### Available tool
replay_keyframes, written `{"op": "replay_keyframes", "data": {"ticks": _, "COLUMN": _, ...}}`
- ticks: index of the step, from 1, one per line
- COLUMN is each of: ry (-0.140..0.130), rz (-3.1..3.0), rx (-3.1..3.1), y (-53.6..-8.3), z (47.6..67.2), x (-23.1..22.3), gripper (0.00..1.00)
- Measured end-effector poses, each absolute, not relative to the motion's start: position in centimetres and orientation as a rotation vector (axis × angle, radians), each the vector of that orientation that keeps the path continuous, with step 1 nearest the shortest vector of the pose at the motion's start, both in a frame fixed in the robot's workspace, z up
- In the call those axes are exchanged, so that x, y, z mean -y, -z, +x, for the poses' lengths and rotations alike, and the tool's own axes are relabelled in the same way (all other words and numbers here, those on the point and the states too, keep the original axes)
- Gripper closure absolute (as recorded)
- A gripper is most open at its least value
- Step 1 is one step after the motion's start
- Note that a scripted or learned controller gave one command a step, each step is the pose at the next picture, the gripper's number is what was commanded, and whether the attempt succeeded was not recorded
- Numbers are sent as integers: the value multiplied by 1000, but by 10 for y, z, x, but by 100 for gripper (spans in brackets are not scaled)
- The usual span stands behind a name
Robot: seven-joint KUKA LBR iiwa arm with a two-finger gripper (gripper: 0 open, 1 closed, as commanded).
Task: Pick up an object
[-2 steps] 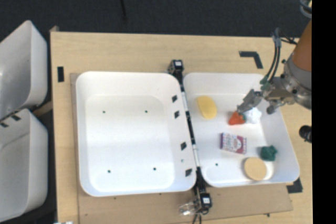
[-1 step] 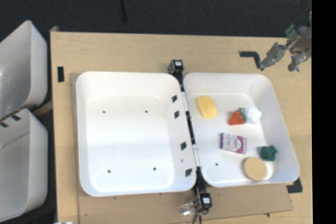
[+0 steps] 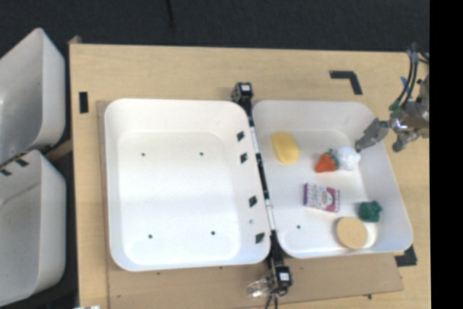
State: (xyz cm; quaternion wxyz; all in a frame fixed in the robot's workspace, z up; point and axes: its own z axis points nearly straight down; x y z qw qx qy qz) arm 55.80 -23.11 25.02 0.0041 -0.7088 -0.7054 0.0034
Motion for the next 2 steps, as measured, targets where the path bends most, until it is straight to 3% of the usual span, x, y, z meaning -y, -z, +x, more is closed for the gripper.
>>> {"op": "replay_keyframes", "data": {"ticks": 1, "ry": 7, "rz": -2225, "rx": 2236, "y": -327, "z": 620, "x": 229, "gripper": 0}}
{"op": "replay_keyframes", "data": {"ticks": 2, "ry": -9, "rz": -2218, "rx": 2213, "y": -240, "z": 554, "x": 229, "gripper": 0}}
